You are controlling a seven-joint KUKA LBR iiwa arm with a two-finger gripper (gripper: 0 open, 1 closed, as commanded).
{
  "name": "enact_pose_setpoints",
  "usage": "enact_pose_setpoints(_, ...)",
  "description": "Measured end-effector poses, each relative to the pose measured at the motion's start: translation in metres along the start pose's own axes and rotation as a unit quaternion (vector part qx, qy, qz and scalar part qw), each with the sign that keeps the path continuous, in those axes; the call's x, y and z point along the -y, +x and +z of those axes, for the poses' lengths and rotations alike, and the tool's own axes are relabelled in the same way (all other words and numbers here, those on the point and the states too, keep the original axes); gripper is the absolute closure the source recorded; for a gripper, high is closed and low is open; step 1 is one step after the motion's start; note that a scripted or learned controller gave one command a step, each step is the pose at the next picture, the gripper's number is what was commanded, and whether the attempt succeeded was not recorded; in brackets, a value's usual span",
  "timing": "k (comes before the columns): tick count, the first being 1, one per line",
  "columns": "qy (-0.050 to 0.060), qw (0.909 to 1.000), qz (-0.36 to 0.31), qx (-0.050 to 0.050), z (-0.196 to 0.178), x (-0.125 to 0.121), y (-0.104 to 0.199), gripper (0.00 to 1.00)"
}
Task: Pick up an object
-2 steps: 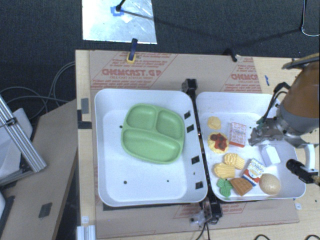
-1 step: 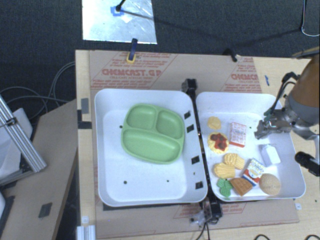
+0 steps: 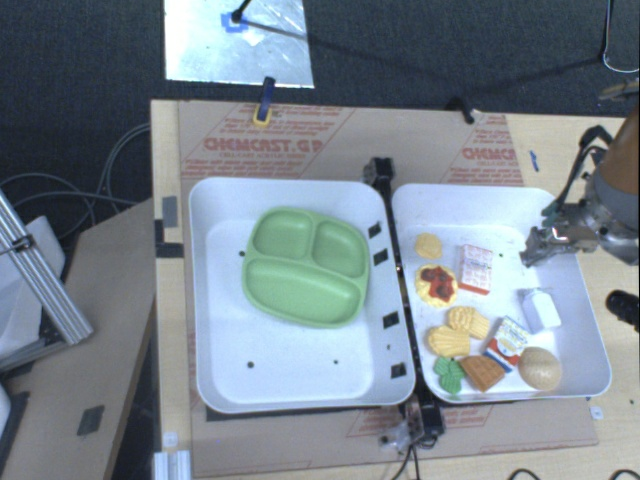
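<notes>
- Toy food lies scattered in the right bin, at lower right of the frame: a small yellow round piece, a red-and-white packet, a pizza slice, a yellow ridged piece and another yellow piece just below it.
- Near the bin's lower edge sit a green piece, a brown wedge, a small colourful carton and a tan egg-like ball; the wedge and ball lie close together, with the carton just above them.
- A white block lies apart from the rest, toward the bin's right wall.
- Tool sits over the right bin's upper right part, at the frame's right edge, near the bin wall; nothing shows between its fingers, and whether they are spread or closed I cannot tell.
- Arm enters from the right edge, grey with an orange band at the top.
- Left bin holds a green divided tray, lying flat toward its upper centre.
- Both bins rest side by side on a brown sheet on the bench.
- A shiny metal plate lies at upper left on the dark floor.
</notes>
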State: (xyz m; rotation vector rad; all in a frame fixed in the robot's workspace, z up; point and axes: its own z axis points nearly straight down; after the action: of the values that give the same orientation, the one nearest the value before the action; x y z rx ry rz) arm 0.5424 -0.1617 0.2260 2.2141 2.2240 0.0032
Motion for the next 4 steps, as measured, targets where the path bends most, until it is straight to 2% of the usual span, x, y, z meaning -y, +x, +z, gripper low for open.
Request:
enact_pose_setpoints(1,0.000,1.0000,-0.002,-0.001,-0.007,-0.018,0.042,1.00)
enact_pose_setpoints(2,0.000,1.0000,-0.003,-0.001,-0.008,-0.044,0.101,1.00)
enact_pose_setpoints(4,0.000,1.0000,-0.002,-0.001,0.003,-0.074,0.203,1.00)
